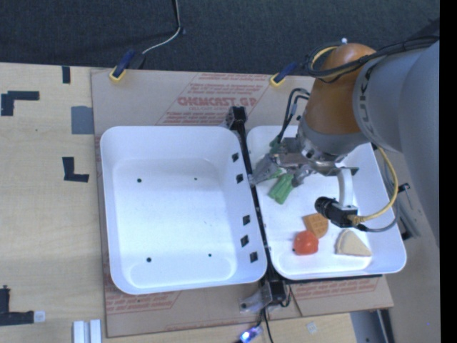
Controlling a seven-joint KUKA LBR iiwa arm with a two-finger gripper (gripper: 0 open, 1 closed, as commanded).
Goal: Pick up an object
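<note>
In the right-hand bin point(385, 259), near its wall against the left bin point(171, 206), the claw point(280, 171) hangs low over a green object point(281, 189), with the grey arm point(400, 98) and its orange band point(337, 91) coming in from the right and covering much of that bin's far half. The wrist and its fittings hide the upper end of the green piece, so only its lower part shows, tilted and lying on the white floor just beside the dividing wall. The dark metal parts of the claw blur together at this angle; whether it is released or clenched on the green piece cannot be told, and nothing can be seen clearly caught in it. Nearer the front of the same bin lie three more things close together: an orange block point(315, 224), a red rounded object point(305, 244) touching or almost touching it, and a pale wedge point(353, 244) to their right. A black cylindrical fitting point(330, 209) with a yellow cable point(382, 216) sits just above the orange block and overlaps its upper edge. The bins rest on a cardboard sheet point(207, 98) on the counter point(43, 213), its red lettering too faint to read properly.
</note>
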